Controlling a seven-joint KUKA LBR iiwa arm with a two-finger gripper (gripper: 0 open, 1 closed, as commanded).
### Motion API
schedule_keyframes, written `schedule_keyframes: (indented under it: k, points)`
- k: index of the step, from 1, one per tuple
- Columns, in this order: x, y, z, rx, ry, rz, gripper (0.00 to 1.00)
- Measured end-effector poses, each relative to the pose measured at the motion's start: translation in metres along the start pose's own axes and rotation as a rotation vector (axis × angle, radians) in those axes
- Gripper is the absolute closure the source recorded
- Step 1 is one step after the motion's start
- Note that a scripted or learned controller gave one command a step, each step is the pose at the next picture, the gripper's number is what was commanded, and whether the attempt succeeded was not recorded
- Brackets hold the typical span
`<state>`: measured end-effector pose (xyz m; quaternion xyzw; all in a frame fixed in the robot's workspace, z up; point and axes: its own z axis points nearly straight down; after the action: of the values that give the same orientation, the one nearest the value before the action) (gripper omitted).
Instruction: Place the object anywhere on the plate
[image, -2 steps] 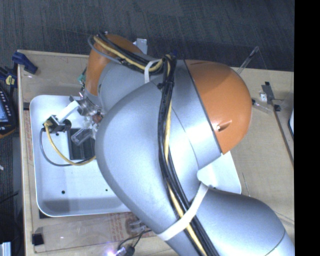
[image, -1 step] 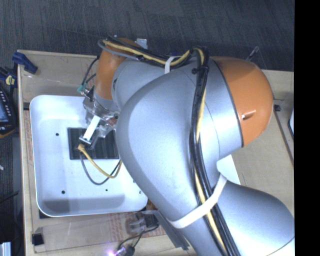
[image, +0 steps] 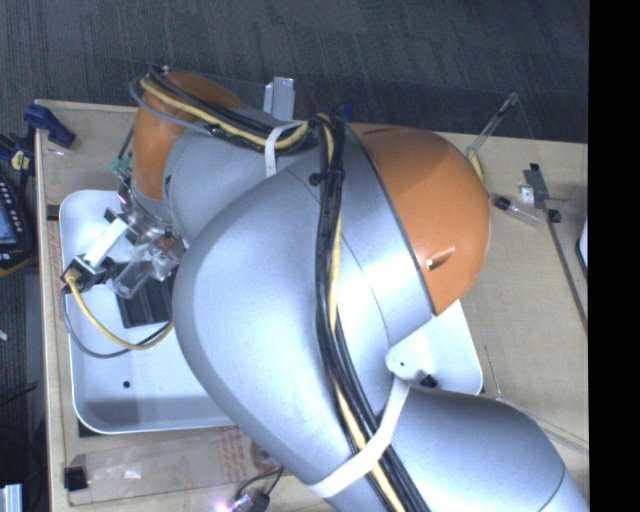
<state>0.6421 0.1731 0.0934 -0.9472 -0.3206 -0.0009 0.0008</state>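
Fig. 1. Overhead slanted view of the table (image: 540, 300) with both white bins. My arm (image: 300, 300) reaches in from the right and crosses most of the scene. Its orange band (image: 430, 220) lies over the middle, and the grey links cover nearly all of the right bin (image: 465, 350), of which one white corner shows.

My gripper (image: 138, 268) is in the left bin (image: 100, 400), in its far left part, close to the bin's far wall. Whether the fingers are apart or together I cannot tell, because the wrist hardware and its shadow hide the tips.

Just beside the gripper, on its near side, a dark slab (image: 144, 303) lies flat on the bin floor. It is probably the object to be placed, though the shadow blurs its outline. Its upper edge meets the gripper's tip in this view. I cannot make out whether the two touch, or whether the slab sits between the fingers or merely under them.

A dark speck (image: 127, 383) marks the bin floor nearer the camera, well apart from the slab. A blue clamp (image: 45, 120) sits at the table's far left corner, outside the bins.
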Motion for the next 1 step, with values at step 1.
schedule_keyframes:
  k: [1]
  points:
    - [-0.0467, 0.0535, 0.0006, 0.003, -0.005, 0.113, 1.0]
